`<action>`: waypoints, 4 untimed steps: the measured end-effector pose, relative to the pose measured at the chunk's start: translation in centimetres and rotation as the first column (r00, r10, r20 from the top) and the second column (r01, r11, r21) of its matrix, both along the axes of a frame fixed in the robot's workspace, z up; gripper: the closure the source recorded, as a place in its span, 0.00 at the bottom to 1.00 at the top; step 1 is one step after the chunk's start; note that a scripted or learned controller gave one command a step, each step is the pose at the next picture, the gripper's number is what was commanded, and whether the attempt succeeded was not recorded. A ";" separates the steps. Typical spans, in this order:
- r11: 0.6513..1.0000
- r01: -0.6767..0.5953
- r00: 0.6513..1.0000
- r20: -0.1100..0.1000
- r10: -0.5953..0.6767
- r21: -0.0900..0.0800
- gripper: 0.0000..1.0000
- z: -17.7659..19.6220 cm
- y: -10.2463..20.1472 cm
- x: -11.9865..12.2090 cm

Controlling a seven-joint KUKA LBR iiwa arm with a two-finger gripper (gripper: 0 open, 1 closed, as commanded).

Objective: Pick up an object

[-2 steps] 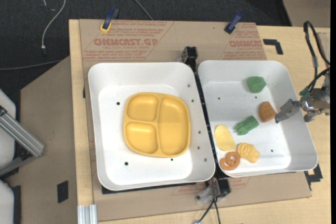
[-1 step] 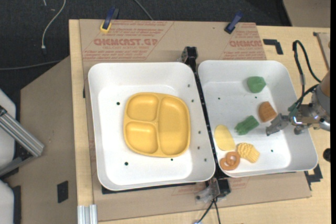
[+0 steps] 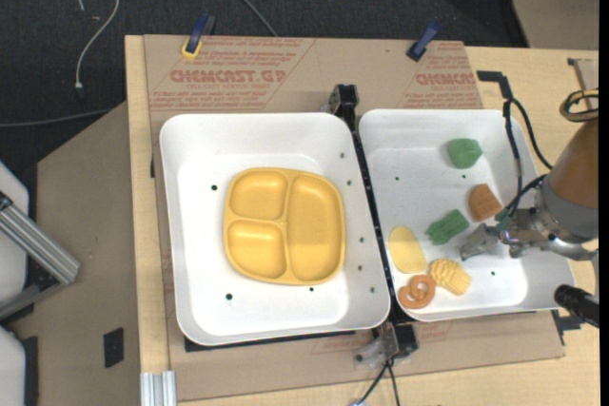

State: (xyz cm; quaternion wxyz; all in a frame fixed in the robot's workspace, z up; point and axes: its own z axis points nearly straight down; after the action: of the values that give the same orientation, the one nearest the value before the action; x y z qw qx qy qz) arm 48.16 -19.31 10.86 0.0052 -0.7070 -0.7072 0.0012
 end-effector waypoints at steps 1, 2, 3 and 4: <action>1.000 0.001 1.000 0.005 -0.001 -0.002 0.00 -2.6 0.0 0.0; 1.000 0.000 1.000 0.007 0.000 0.000 1.00 -1.5 0.1 0.1; 1.000 -0.001 1.000 0.014 0.001 -0.007 1.00 3.9 -0.2 1.3; 1.000 0.000 1.000 0.014 0.000 -0.008 1.00 8.8 -1.2 1.6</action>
State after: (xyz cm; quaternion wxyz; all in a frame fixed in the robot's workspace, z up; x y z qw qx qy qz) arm 49.74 -20.53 19.70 -0.0024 -0.7069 -0.7073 -0.0007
